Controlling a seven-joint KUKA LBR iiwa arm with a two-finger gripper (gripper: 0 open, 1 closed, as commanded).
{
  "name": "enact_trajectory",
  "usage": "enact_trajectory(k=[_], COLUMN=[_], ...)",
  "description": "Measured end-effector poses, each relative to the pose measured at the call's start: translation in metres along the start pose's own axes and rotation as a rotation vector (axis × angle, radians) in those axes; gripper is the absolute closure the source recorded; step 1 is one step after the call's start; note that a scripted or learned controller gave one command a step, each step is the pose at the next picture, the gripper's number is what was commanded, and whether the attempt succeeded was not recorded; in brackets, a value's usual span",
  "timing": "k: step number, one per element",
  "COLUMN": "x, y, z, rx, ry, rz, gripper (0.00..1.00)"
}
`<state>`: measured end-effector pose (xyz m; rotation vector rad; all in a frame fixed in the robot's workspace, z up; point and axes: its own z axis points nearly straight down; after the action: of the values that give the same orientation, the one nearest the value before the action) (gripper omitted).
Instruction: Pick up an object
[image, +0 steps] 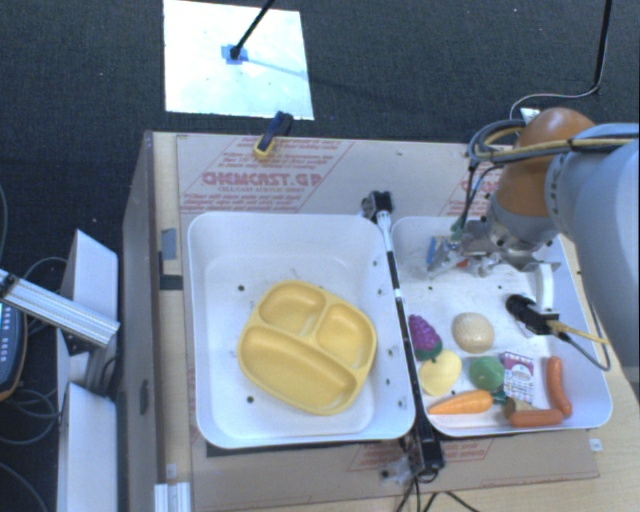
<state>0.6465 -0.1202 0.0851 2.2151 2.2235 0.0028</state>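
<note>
The right bin (445, 298) holds several toy foods along its near half: purple grapes (424, 336), a beige potato-like lump (472, 331), a yellow fruit (440, 374), a green piece (487, 372), an orange carrot (462, 404), a small red-and-white carton (518, 377) and an orange sausage (556, 386). A second orange-red piece (535, 417) lies by the front rim. My gripper (447, 252) hangs low over the bin's far end, well apart from the toys. Nothing shows in its grasp.
A yellow divided tray (307, 345) lies in the left bin (230, 260). A black bar (395, 290) runs along the seam between the bins. The grey arm (590, 200) covers the right bin's far right corner.
</note>
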Motion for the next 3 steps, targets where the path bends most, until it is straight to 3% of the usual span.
enact_trajectory(k=[1, 2, 3], x=[0.015, 0.000, -0.032], y=[0.024, -0.027, -0.051], z=[-0.043, 0.001, 0.000], rx=[-0.002, 0.004, 0.002], ry=[0.000, 0.001, -0.001], rz=[-0.002, 0.003, 0.003], gripper=[0.00, 0.00, 0.00])
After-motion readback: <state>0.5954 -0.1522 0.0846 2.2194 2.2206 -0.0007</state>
